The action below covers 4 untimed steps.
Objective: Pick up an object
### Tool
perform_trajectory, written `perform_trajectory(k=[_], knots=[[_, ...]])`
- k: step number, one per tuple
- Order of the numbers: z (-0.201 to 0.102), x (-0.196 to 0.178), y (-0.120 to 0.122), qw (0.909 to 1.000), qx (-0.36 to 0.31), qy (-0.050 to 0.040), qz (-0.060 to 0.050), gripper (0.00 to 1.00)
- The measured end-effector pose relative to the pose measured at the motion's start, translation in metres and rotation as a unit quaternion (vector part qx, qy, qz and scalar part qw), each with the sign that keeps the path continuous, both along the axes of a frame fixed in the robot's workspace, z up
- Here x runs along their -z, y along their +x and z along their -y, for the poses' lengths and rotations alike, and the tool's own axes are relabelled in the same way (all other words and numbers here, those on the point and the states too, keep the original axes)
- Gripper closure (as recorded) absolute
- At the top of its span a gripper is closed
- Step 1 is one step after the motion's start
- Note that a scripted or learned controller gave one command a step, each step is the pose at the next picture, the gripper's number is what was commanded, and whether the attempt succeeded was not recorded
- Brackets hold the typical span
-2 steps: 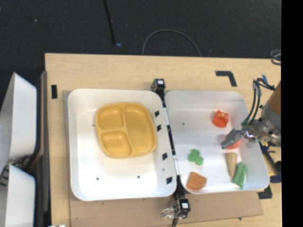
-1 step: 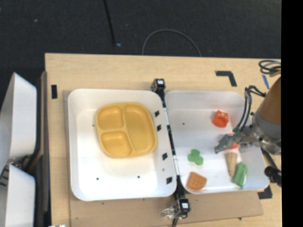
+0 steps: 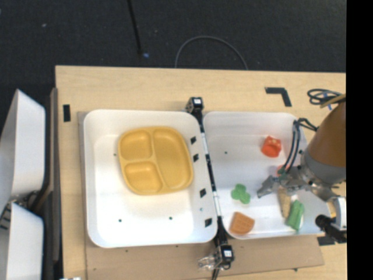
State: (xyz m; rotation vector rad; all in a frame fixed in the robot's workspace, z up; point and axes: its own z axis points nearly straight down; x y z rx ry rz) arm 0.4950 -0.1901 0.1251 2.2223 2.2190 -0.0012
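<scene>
The right bin (image 3: 233, 133) holds a red object (image 3: 271, 147) near its back right, a small green object (image 3: 240, 193) in the middle, an orange wedge (image 3: 241, 223) at the front, and a green stick (image 3: 295, 214) with a tan piece (image 3: 284, 203) beside it at the front right. My gripper (image 3: 273, 186) hangs low over the bin's right half, between the red object and the green stick, with a dark finger (image 3: 266, 187) pointing left toward the small green object. Nothing shows between its fingers.
A yellow three-compartment plate (image 3: 156, 159) lies in the left bin (image 3: 99, 214). A divider with black clips (image 3: 205, 174) separates the bins. The arm's orange band (image 3: 329, 142) covers the right bin's right wall. White boxes (image 3: 23, 150) stand left of the bench.
</scene>
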Motion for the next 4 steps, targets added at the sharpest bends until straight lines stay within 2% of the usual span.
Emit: perform_trajectory(k=[1, 2, 3, 4], knots=[[0.001, -0.012, 0.001, 1.0000, 0.002, -0.0003, 0.002, 1.00], [0.004, -0.076, 0.005, 1.0000, -0.002, -0.0010, 0.003, 1.00], [0.005, -0.125, 0.006, 1.0000, -0.003, -0.0011, 0.004, 1.00], [-0.036, -0.120, 0.022, 1.0000, -0.004, 0.0004, 0.001, 1.00]])
